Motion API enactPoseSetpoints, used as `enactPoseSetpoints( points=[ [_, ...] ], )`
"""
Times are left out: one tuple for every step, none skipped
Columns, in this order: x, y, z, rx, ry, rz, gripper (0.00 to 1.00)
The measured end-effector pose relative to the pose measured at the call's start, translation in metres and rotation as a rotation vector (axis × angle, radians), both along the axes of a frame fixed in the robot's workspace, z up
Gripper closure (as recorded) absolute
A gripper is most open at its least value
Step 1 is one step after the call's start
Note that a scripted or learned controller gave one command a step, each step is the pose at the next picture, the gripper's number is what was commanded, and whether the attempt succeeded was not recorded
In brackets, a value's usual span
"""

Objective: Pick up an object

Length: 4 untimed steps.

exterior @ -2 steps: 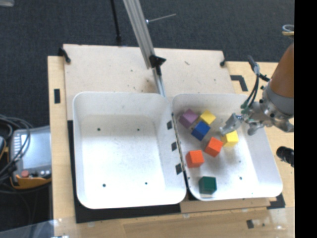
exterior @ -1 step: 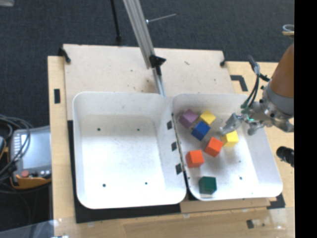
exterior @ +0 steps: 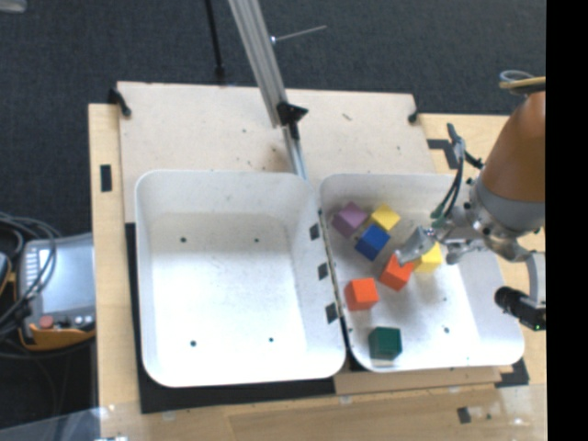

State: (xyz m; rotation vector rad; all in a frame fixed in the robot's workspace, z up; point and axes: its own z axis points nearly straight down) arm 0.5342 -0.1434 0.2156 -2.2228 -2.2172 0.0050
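A: Red-orange cube (exterior: 397, 272) looks like our target; it sits in the right bin (exterior: 478, 338), tilted, touching the yellow cube (exterior: 430, 258) and just below the blue cube (exterior: 372, 242).

B: And our pincer (exterior: 418, 246) hangs right over that cluster. We cannot tell whether it is spread or pressed together, and we see nothing pinched in it.

A: Our worry is crowding. We judge a finger could land on the yellow cube or the blue one and shove the target aside.

B: Or we clip a corner, since it lies turned diagonal to the bin walls.

A: As for a long axis, we see none; it is a cube, with one corner pointing toward the orange cube (exterior: 362, 292) lower left.
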Motion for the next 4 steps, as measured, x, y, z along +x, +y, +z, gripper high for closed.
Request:
enactPoseSetpoints(
  points=[
    [0.0,-0.002,-0.042,0.0,0.0,0.001,0.0],
    [0.0,-0.002,-0.084,0.0,0.0,0.0,0.0],
    [0.002,-0.003,-0.071,0.0,-0.009,-0.006,1.0],
    [0.009,-0.012,-0.012,-0.002,-0.012,0.004,1.0]
  ],
)
